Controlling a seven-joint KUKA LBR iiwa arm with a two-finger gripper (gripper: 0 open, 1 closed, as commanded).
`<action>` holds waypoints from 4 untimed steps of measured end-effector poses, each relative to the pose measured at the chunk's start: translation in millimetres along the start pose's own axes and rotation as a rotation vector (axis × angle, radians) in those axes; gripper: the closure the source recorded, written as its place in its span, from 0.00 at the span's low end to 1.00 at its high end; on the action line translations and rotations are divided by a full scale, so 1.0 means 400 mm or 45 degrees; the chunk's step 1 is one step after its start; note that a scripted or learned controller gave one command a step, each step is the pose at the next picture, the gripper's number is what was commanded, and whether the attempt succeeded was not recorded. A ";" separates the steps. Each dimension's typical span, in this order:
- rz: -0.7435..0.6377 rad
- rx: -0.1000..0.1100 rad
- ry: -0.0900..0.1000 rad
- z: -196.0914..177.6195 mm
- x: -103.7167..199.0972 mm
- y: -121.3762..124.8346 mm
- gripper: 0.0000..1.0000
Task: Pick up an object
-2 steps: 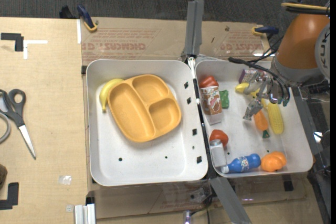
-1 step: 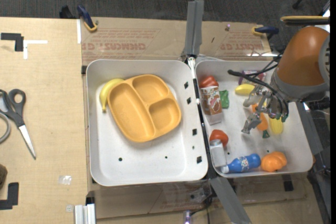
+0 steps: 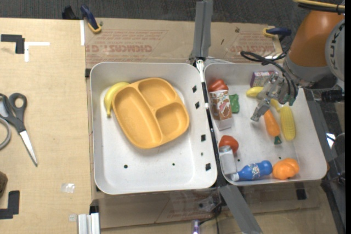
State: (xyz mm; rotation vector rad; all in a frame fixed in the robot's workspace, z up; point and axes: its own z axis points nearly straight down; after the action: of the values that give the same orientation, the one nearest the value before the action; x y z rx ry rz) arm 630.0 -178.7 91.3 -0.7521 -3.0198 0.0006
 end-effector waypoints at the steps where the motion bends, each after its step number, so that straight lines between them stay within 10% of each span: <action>1: 0.128 -0.012 -0.039 0.001 0.126 -0.075 0.00; 2: 0.123 -0.011 -0.044 -0.024 0.123 -0.072 1.00; 3: 0.123 -0.011 -0.044 -0.024 0.124 -0.072 0.00; 4: 0.129 -0.011 -0.036 0.009 0.284 -0.131 0.00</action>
State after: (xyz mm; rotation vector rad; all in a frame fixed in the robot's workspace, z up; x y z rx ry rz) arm 505.0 -171.5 91.5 -0.9126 -3.0062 0.0002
